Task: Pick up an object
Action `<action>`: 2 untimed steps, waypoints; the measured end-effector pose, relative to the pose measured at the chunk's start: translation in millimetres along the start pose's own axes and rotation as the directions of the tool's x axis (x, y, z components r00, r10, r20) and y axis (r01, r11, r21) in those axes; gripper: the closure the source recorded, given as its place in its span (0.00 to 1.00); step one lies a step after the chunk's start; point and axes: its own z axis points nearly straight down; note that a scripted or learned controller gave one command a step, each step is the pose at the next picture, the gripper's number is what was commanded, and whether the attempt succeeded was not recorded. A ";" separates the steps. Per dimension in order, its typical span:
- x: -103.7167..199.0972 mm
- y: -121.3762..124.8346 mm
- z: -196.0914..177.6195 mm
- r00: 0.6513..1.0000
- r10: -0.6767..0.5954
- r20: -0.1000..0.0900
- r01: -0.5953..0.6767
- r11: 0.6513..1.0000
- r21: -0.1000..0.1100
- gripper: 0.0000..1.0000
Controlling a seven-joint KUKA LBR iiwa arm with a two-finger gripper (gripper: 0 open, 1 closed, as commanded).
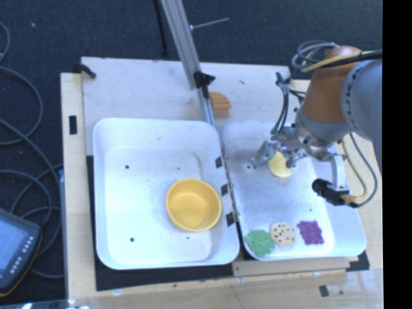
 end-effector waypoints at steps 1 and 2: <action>-7.6 -4.2 61.0 1.000 -0.002 0.001 0.002 1.000 0.000 0.00; -7.7 -1.8 45.9 1.000 0.003 -0.001 -0.003 1.000 -0.009 1.00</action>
